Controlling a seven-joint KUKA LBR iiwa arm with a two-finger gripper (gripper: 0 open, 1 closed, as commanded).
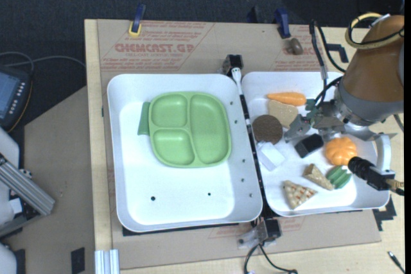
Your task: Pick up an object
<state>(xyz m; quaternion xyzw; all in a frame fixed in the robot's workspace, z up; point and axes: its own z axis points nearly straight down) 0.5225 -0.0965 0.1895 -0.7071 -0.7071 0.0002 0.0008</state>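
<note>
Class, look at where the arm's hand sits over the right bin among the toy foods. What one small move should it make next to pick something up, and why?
Probably a short descent onto the orange fruit. The hand hovers low in the right bin, beside that fruit, with nothing visibly between its fingers. The carrot and brown disc lie farther off.

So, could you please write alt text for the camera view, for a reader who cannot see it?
A grey robot arm's gripper reaches from the right into the right bin, among toy foods including a carrot, a brown cookie and an orange fruit. The left bin holds a green divided plate.
</note>
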